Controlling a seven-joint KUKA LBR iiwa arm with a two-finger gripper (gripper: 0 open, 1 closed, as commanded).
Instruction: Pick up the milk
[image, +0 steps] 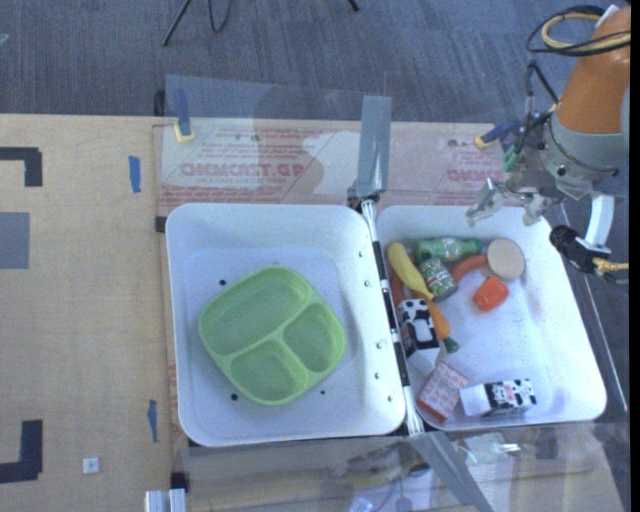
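Jaws (508, 203) hang spread above the right bin's (585, 345) far rim (nothing between them), well apart from the milk (497, 397).

bins (190, 240): 2 | green tray (271, 333): 1 | milk cartons (497, 398): 2 (cow-patterned) | banana (408, 268): 1

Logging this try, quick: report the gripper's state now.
Gripper: open, holding nothing, above the far rim of the right bin; the milk lies at the bin's near end.

Grey carpet floor (300, 50) up top; tan wooden worktop (80, 300) with blue tape bits (134, 174), black corner marks (28, 165).
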